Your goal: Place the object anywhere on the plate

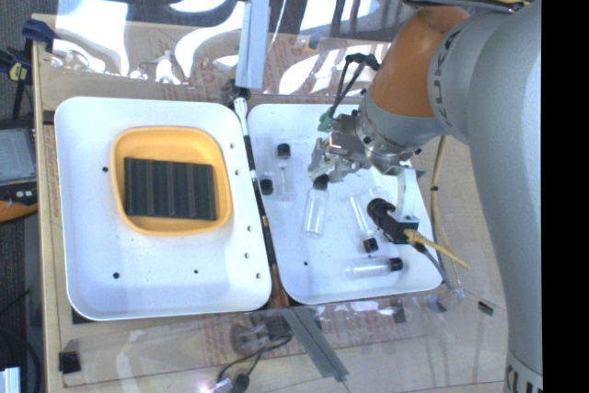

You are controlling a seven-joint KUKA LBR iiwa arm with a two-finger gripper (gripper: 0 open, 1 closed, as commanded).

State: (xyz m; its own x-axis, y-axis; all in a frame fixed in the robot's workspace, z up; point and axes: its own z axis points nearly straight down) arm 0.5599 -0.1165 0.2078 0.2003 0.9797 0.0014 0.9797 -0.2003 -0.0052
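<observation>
Gripper (322, 168) low over vial (315, 214) in right bin (304, 276), we judge for pickup; closure we cannot tell; plate (170, 143) sits left.

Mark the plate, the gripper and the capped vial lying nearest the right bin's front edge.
Plate (167, 144): camera view, on the far side of its yellow rim.
Gripper (321, 170): camera view, at its tip, above the right bin.
Vial (366, 270): camera view, on its clear body.
</observation>
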